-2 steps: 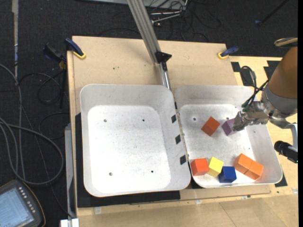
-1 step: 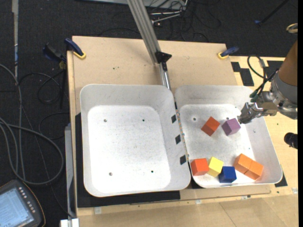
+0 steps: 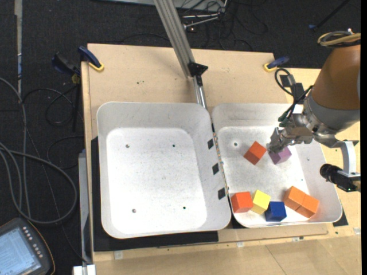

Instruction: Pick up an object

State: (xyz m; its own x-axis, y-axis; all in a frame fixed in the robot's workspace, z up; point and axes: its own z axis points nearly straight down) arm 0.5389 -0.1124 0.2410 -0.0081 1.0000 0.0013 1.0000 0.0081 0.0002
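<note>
Arm reaches in from the right over the right bin (image 3: 321, 171), end effector (image 3: 280, 145) down right on top of the purple block (image 3: 280, 154); can't tell if it's spread or pinching the block. An orange block (image 3: 255, 152) sits just left of the purple one, near it but apart. Along the bin's front edge: a small orange block (image 3: 242, 201), yellow block (image 3: 261, 201), blue block (image 3: 276, 211) clustered together, and a bigger orange block (image 3: 301, 201) further right; left bin (image 3: 114, 119) beside it on the table (image 3: 149, 79).
</note>
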